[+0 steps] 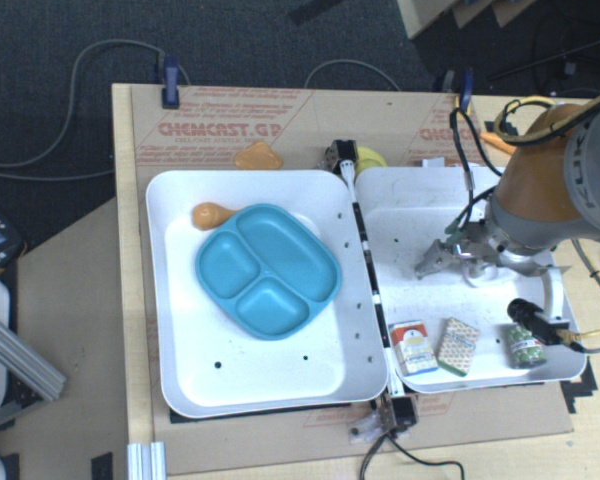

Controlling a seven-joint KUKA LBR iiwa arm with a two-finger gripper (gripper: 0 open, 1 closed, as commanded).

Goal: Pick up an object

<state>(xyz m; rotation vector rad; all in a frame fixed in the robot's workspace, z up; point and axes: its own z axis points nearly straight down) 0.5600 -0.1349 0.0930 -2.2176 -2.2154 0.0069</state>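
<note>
My gripper (450, 265) hangs low over the middle of the right bin (410, 200), its fingers spread open with nothing between them. Along that bin's front edge lie a small red and white box (412, 349), a patterned packet (458, 346) and a small green speckled can (525, 350); all three sit nearer the front than the gripper. In the left bin (180, 348) rests a blue divided plate (267, 269), with an orange drumstick-shaped toy (212, 214) touching its back left rim.
On the bench behind the bins lie an orange lump (257, 156) and a yellow object (371, 158). The arm (550, 193) reaches in over the right bin's right side. Cables run along the back right.
</note>
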